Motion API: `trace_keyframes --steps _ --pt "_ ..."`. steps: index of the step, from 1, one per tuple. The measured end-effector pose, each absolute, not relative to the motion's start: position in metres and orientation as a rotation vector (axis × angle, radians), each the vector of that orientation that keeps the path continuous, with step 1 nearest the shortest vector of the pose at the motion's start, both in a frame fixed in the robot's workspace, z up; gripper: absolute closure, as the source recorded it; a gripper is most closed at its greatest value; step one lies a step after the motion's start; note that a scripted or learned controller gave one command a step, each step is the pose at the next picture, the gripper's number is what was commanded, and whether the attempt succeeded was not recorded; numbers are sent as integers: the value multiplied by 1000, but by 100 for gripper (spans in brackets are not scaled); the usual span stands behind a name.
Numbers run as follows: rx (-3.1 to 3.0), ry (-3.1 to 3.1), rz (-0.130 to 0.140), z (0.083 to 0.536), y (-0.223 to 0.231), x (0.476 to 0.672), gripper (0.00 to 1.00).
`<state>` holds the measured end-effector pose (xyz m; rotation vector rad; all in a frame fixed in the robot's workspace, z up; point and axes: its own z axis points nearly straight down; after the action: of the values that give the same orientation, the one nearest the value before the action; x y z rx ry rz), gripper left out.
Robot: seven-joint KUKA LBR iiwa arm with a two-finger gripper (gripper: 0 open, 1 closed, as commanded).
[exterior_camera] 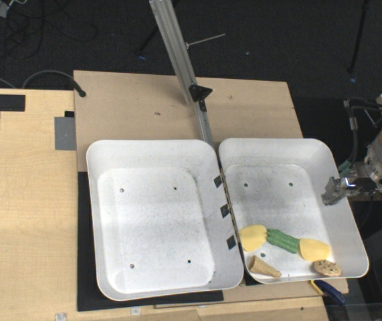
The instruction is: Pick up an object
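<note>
While gripper (332,191) state unreadable | two bins | right bin (311,154): one corn toy (284,241), one cone (265,267), one cookie (326,267)

All lie flat near the right bin's (281,154) front edge: a yellow piece (252,237) touching a green piece (283,241), another yellow piece (314,249), a tan cone (265,267), a speckled cookie (326,267).

The right bin (291,159) lies open across its upper floor; a yellow-and-green toy (284,241), a cone (265,267) and a cookie (326,267) crowd its near edge.
</note>
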<state>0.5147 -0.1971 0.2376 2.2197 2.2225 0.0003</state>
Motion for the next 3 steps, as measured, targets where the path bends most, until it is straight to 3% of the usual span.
trace_keyframes --steps 1,3 --pt "2219 2230 0 242 -140 514 100" --pt "2220 2228 -2 240 -41 534 100"
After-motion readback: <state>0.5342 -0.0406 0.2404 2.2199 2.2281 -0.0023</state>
